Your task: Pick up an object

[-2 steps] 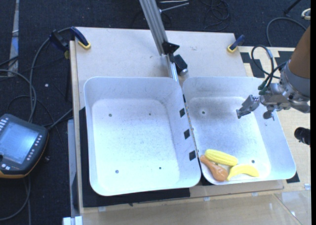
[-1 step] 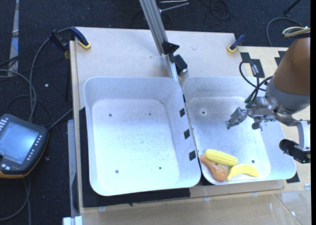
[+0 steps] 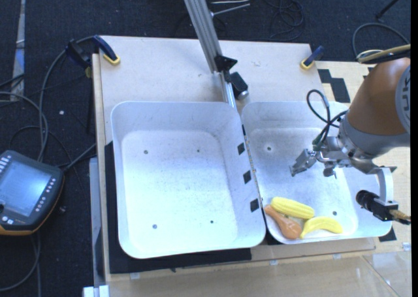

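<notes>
Three toy foods lie near the front edge of the right bin [image 3: 274, 119]: a yellow corn cob [image 3: 293, 207], an orange carrot-like piece [image 3: 285, 222] and a yellow banana [image 3: 322, 226]. My gripper [image 3: 305, 162] hangs over the middle of the right bin, behind and above the toys and apart from them. Nothing shows between its fingers.
The left bin [image 3: 176, 178] sits beside the right one, sharing a raised middle edge [image 3: 245, 158]. A slanted metal pole [image 3: 206, 25] rises from the back of the bench. A black cable loops from the arm's wrist [image 3: 319, 109]. A teach pendant [image 3: 26, 191] lies on the floor left.
</notes>
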Controlling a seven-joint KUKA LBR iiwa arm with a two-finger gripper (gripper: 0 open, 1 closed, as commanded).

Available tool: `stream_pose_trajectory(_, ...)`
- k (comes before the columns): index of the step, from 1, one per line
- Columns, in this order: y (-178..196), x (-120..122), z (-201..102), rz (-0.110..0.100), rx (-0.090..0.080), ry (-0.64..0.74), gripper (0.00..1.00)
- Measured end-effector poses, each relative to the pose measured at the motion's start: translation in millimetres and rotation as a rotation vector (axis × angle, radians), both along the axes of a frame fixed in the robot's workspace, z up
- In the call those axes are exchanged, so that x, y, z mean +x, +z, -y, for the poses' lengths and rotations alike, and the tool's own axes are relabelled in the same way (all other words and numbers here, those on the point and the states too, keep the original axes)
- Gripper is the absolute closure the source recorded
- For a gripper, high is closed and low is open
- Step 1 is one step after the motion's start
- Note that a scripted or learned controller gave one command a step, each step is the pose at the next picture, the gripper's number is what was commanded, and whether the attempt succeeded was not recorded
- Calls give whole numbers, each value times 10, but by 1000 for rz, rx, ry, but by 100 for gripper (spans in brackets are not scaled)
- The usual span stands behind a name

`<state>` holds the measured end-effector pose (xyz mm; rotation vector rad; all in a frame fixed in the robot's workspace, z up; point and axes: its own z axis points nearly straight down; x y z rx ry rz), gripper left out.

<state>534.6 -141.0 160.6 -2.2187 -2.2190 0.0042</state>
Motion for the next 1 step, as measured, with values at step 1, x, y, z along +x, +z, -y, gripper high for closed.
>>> stream_pose_trajectory(1,-581,7,-91,-1,1,1,0)
